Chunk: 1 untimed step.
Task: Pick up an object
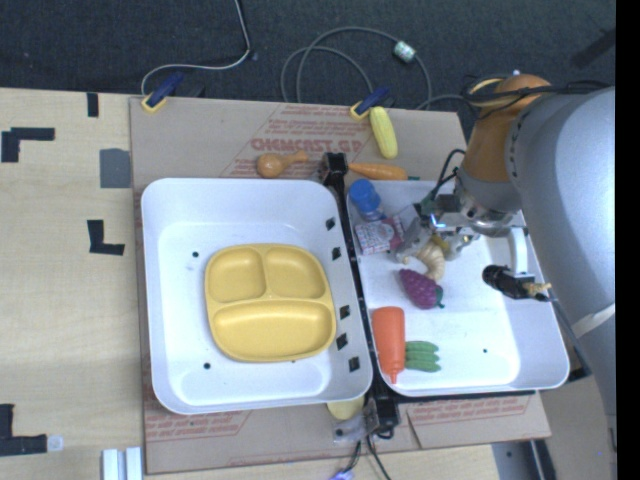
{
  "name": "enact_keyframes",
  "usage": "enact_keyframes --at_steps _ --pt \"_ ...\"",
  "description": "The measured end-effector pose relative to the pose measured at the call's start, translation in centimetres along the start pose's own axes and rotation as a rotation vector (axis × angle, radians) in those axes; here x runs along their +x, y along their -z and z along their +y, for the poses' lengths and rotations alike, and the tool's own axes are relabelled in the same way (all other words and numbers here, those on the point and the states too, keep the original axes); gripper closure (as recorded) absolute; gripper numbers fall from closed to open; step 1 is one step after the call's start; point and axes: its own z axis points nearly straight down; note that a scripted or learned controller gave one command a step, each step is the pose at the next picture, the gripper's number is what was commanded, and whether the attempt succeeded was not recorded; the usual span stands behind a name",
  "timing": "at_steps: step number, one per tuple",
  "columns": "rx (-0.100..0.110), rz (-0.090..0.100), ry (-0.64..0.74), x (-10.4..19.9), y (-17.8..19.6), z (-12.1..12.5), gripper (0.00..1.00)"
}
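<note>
Your gripper (432,236) is low in the right bin (500,353), at a cream, banana-like toy (432,259); I cannot tell its state from here. Purple toy grapes (421,289) lie just beside that toy, and a small bottle (366,201) and packet (374,235) sit near. My worry: crowded pieces may get nudged, or the grasp may slip off the curved toy.
</note>
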Motion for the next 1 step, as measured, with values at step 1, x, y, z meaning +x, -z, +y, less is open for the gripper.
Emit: enact_keyframes --at_steps 1 --pt "-0.029 0.009 -0.010 -0.10 0.13 2.40 0.00"
